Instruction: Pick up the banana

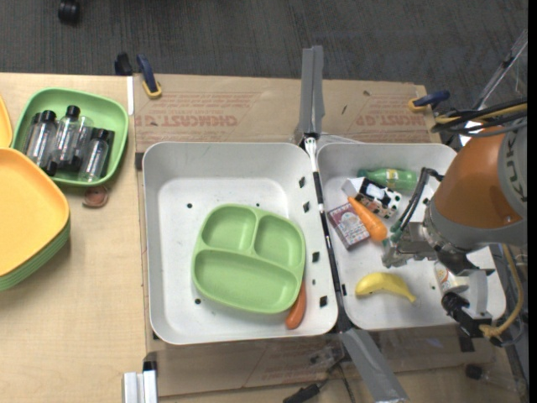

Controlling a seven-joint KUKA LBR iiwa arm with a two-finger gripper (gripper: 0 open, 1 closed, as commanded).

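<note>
- Brown cardboard (277, 112) under the bins has red "CHEMCAST GP" lettering, upside down from this angle.
- Left bin (168, 225): green divided plate (249, 259), with an orange carrot-like piece (295, 311) against its lower right edge.
- Right bin (419, 309): yellow banana (384, 287) lying near the front, plus a green bottle (390, 176), a carrot (367, 217), a small maroon packet (347, 225) and a black-and-white cow toy (379, 196).
- End effector (401, 250) hangs just above-right of the banana; honestly can't tell its state.
- Green tray (113, 120) of small bottles (67, 143) and stacked orange plates (29, 221) sit on the tabletop, far left.

Fixed overhead camera, slanted down, both bins (159, 225) seemingly mid-distance
</note>
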